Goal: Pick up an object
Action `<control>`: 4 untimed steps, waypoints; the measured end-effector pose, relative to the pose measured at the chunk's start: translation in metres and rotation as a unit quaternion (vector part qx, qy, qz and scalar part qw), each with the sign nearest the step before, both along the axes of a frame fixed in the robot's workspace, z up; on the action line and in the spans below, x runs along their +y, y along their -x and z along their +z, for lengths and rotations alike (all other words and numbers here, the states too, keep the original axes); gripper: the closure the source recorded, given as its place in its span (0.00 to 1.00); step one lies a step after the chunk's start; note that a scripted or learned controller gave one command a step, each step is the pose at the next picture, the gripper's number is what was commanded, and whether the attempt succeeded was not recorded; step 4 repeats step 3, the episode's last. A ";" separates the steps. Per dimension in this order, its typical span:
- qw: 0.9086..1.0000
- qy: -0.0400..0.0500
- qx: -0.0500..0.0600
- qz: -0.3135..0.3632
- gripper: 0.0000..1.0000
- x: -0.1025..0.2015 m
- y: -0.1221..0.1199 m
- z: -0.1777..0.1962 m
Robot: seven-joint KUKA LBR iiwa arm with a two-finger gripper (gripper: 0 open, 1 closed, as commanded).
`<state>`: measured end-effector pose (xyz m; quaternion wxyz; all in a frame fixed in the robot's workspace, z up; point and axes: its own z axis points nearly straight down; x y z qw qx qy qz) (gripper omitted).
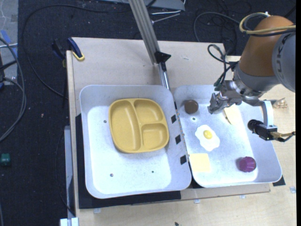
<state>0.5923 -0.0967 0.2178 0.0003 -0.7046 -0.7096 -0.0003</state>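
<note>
We see the task as barely begun: nothing is lifted yet. Our grey two-finger claw [215, 105] hangs low over the upper part of the right white bin [263, 175], reaching in from the right under the arm's orange band. We cannot tell from this slanted view whether it is wide or narrow, and nothing shows between its tips.

Every candidate lies on the bin floor. The small brown round piece [191, 107] sits just to the claw's left, near the upper left corner. The pale yellow wedge-shaped piece [232, 115] lies just beside the claw on its right. The toy fried egg, white with a yellow yolk [207, 137], rests below the claw, the flat pale yellow square slice [200, 162] near the front edge, and the purple ball-like toy [246, 164] in the front right corner.

The left white bin [94, 173] holds the yellow divided plastic tray [138, 125], well apart from the claw.

What remains, in our judgement, is the whole grasp: settle on one piece, close, and raise it off the worktop [113, 60].
</note>
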 end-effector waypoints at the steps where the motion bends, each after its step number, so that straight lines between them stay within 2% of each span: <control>1: 1.000 0.000 0.000 0.000 1.00 0.048 0.002 0.002; 3: 1.000 0.000 0.000 0.001 1.00 0.165 -0.006 -0.006; 4: 1.000 0.000 0.000 0.001 1.00 0.165 -0.006 -0.006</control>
